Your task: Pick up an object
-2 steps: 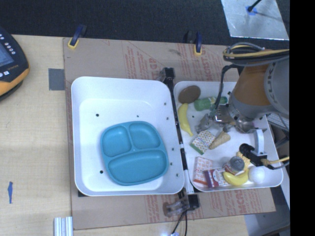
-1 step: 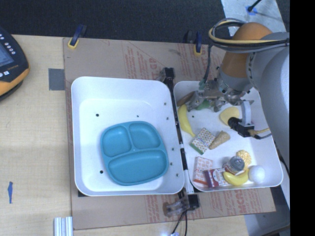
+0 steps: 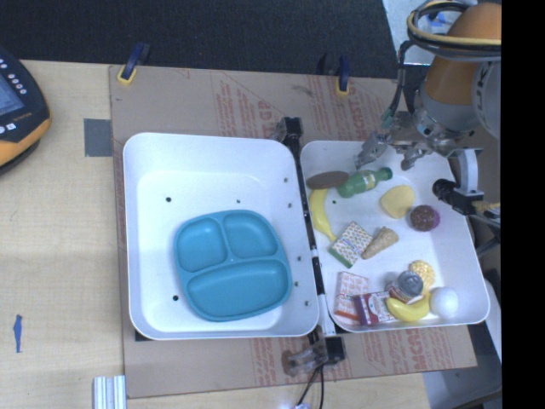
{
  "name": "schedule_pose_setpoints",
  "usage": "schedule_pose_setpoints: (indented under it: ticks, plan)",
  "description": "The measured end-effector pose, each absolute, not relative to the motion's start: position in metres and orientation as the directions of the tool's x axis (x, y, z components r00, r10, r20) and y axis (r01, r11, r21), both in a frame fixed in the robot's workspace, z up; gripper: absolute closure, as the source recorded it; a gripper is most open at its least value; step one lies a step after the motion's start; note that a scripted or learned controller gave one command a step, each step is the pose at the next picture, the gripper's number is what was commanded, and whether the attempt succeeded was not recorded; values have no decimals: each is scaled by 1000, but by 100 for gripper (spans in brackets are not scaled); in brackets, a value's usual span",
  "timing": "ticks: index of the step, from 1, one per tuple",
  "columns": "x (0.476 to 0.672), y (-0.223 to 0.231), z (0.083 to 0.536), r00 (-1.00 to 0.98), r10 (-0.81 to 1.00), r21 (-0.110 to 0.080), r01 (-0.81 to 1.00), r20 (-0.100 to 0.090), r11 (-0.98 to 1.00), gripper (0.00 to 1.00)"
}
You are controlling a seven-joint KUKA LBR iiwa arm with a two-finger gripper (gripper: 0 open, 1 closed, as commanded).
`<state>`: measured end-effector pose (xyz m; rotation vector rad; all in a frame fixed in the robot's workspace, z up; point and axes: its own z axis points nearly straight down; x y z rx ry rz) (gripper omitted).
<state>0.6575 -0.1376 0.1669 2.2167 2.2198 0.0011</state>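
— Nearest the lens, what is the bench like?

— Pale wood-grain bench (image 3: pixel 60 254), with a brown cardboard sheet (image 3: pixel 213 100) printed in faded red lying on it under both bins. A black clip (image 3: pixel 311 358) sits at the sheet's near edge, between the bins.

— And the bins?

— Both are shallow, white, smooth plastic with rounded corners. The left bin (image 3: pixel 149 164) carries a matte blue divided plate (image 3: pixel 232 264), rounded, with three wells, toward its near edge. In the right bin (image 3: pixel 456 267), the near edge has a white ball (image 3: pixel 444 301), a yellow banana (image 3: pixel 409 310), a small printed packet (image 3: pixel 351 292) and a grey round piece (image 3: pixel 408 285). Mid-bin lie a checkered packet (image 3: pixel 350 244), a tan cone (image 3: pixel 380 242), a second banana (image 3: pixel 318 213) by the left wall, a dark reddish ball (image 3: pixel 424 218) and a lemon-yellow lump (image 3: pixel 396 201).

— Your pincer?

— My pincer (image 3: pixel 390 149) hangs over the right bin's far edge, metal fingers spread, nothing between them. A green bottle (image 3: pixel 363 182) lies just below it, beside a brown oval (image 3: pixel 327 179).

— Farther back?

— Blue and yellow clamps (image 3: pixel 343 73) (image 3: pixel 129 65) grip the sheet's far edge; beyond the bench is dark floor.
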Motion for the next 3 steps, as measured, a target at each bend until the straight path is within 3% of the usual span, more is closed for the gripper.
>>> schedule_pose_setpoints:
  ticks: [1, 2, 3]
  plan:
    - [598, -177, 88, -1, 1000, -11, 1000, 2, 1, 0]
    - [659, -143, 93, -8, 1000, 2, 1000, 0, 8, 0]
    - [584, -171, 91, 0, 1000, -10, 1000, 0, 0, 0]
